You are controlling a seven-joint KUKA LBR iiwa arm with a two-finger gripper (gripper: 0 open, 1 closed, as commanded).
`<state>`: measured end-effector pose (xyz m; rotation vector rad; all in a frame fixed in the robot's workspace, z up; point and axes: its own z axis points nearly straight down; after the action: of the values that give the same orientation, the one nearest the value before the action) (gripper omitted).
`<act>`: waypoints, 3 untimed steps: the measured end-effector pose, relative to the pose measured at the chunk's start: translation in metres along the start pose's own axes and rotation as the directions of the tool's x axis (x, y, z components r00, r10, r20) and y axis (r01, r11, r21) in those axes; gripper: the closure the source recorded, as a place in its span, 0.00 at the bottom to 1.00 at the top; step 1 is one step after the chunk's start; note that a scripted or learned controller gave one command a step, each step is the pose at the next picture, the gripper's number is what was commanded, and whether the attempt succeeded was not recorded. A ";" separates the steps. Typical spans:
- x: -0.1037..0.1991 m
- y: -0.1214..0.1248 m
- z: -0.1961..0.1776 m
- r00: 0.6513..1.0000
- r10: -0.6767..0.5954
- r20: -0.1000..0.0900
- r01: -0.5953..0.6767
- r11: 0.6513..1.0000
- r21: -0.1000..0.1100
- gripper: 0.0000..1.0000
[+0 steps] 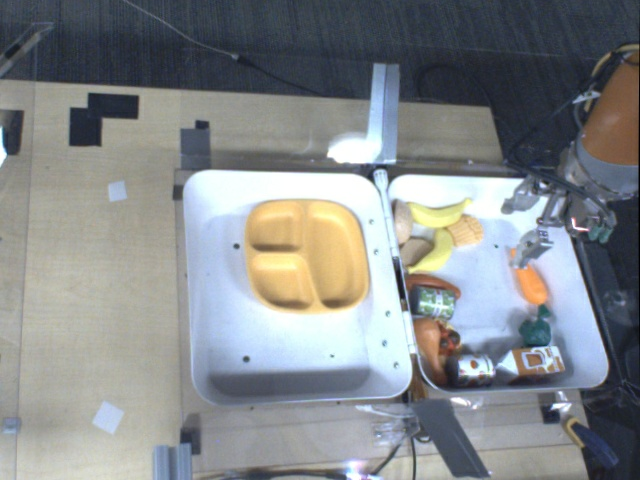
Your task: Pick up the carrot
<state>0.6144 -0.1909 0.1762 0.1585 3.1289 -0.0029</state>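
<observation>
Carrot (533, 285) not yet picked up: it is seen lying on the floor of the right bin (590, 298), toward the bin's 3 o'clock side. Grasp and lift are judged as still to be done.

Hand (537, 240) is positioned just at 12 o'clock of the carrot, low over the bin floor. Its lower tip appears to be at or touching the carrot's upper end; contact cannot be confirmed. Nothing is seen between the fingers. Whether the hand is wide or narrow cannot be told.

Carrot look: short, stubby, bright orange, smooth, likely a plastic toy. It is lying roughly along the 11-to-5 line. A dark green piece (537, 325) is placed just at its 6 o'clock; whether that is the carrot's top or a separate thing cannot be told.

Carrot is kept apart from the bananas (438, 213) at 10 o'clock.
</observation>
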 end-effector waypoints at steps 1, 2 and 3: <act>0.003 -0.015 0.086 0.998 0.067 0.007 -0.067 0.998 0.000 0.00; 0.044 -0.003 0.087 0.993 0.115 0.003 -0.115 0.993 -0.001 0.00; 0.040 -0.001 0.073 0.994 0.108 0.015 -0.108 0.994 0.000 1.00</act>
<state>0.5750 -0.1885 0.1029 0.3258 3.1011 -0.0038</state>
